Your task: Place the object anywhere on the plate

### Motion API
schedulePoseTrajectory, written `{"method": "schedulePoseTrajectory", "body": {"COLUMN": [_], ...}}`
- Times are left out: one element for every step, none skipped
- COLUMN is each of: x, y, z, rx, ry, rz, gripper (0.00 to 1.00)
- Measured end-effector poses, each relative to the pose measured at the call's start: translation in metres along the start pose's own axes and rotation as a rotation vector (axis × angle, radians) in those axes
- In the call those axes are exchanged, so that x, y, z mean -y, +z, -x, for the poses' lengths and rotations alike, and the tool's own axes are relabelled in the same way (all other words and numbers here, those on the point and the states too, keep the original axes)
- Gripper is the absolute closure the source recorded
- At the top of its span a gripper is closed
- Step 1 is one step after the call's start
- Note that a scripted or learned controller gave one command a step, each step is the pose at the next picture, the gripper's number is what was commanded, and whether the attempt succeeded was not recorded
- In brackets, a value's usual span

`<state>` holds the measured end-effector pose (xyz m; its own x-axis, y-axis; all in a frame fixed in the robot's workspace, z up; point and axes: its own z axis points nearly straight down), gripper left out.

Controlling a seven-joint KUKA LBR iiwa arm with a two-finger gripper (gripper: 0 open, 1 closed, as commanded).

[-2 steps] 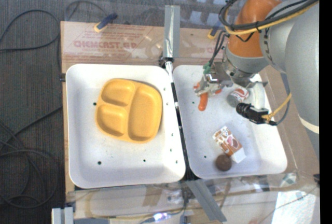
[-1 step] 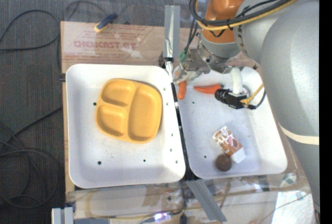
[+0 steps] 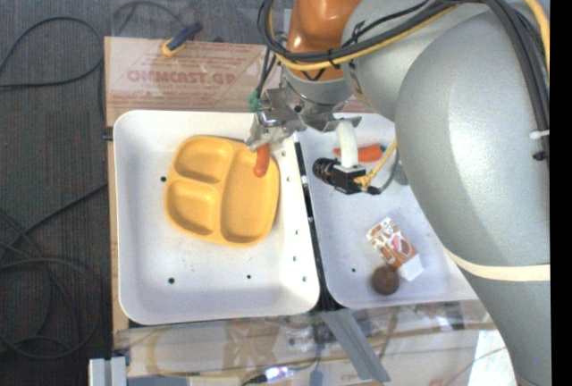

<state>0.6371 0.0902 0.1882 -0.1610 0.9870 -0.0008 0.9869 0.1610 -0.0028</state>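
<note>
The gripper (image 3: 266,136) is largely covered from above by the wrist and orange band (image 3: 326,9). A small orange object (image 3: 260,163) is seen at its tip over the yellow plate (image 3: 223,188), but contact between the 2 cannot be judged. The upper right of the right bin (image 3: 357,272) is hidden beneath the grey arm (image 3: 465,125), which is itself cut off by the picture's right side. The label on the small packet (image 3: 393,246) is too small to be read. The cardboard's (image 3: 179,80) printed lettering is faint and partly covered.
</note>
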Motion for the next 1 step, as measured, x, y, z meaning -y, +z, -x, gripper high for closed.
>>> {"method": "schedulePoseTrajectory", "body": {"x": [0.0], "y": [-0.0002], "z": [0.0002], "rx": [0.001], "ry": [0.0], "rz": [0.0], "gripper": [0.0]}}
